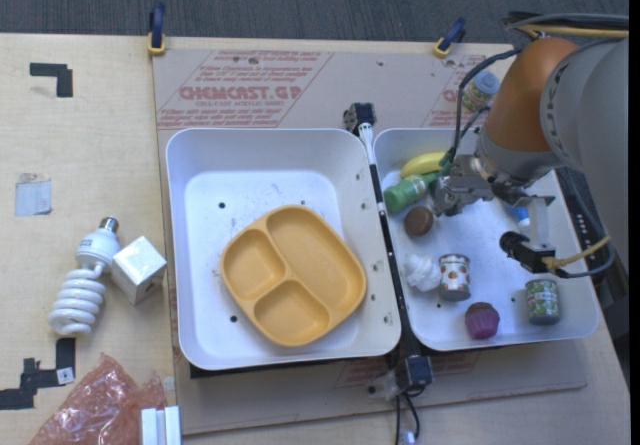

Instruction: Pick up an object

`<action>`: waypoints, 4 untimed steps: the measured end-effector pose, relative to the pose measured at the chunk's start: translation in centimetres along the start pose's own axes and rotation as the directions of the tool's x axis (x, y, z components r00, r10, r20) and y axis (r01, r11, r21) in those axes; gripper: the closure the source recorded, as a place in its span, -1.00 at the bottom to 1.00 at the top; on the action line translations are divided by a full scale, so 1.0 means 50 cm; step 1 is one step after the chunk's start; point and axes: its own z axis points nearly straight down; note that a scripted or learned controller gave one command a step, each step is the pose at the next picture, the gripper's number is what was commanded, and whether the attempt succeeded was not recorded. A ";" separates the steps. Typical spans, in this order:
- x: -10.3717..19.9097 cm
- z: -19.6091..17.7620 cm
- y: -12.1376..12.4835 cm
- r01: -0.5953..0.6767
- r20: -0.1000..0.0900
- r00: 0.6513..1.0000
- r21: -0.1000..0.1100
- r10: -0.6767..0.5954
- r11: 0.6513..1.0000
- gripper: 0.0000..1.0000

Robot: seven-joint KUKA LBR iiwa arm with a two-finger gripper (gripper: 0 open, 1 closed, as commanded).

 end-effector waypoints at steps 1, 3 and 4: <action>0.000 0.000 0.000 0.000 0.000 1.000 0.000 0.000 1.000 -1.00; -0.162 0.020 -0.018 -0.002 -0.006 1.000 0.004 0.002 1.000 -1.00; -0.164 0.000 -0.017 -0.001 -0.002 1.000 0.000 0.001 1.000 1.00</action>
